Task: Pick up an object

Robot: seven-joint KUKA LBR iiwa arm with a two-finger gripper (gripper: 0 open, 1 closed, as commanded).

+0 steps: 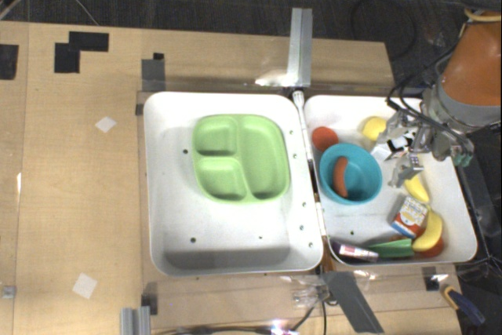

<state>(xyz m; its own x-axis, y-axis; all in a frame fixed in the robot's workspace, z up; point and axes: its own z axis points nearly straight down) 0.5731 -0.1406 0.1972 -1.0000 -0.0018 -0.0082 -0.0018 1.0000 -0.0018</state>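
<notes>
Landmark: blue bowl [351, 173] in the right bin [468, 227].

Near edge of the bin, below the bowl: a pink-and-white tube [354, 251] and a green piece [392, 249] lie side by side; right of them a banana [429, 234] beside a small carton [409, 216].

In the bowl: a reddish sausage-shaped item [341, 176]. Touching the bowl's upper left: a red ball [324, 139].

Right of the bowl: the claw [409, 160], low over a small yellow piece [416, 188]; cannot tell how far it is open, nothing visibly gripped. Above the bowl's right: a yellow lemon-like item [375, 126].

Judgement: the yellow piece is the likeliest target. Centre over it, descend straight, keep clear of the carton, lift slowly.
</notes>
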